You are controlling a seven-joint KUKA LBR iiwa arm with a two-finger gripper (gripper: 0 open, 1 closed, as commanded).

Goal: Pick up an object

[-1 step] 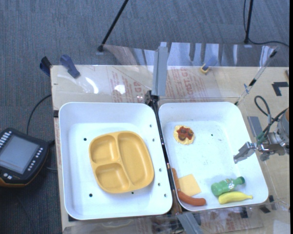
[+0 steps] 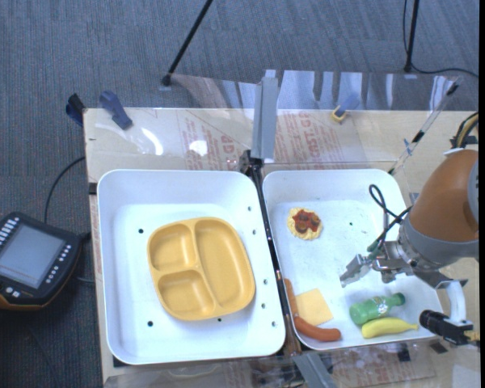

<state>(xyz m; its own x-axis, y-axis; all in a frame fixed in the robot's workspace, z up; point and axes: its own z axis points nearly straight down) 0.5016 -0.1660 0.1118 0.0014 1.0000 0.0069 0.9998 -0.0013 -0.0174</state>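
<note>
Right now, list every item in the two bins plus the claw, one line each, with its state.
claw: fingers open, holding nothing, above the right bin's floor
yellow divided plate: right side up, flat in the left bin
green bottle: lying on its side
banana: lying flat beside the bottle
cheese slice: lying flat
hot dog: lying at the bin's near edge
spaghetti toy: flat, apart from the rest

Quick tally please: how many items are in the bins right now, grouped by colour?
Yellow: 3: divided plate, cheese slice, banana
Green: 1: bottle
Orange-red: 1: hot dog
Yellow with red topping: 1: spaghetti pile
Total: 6
</note>
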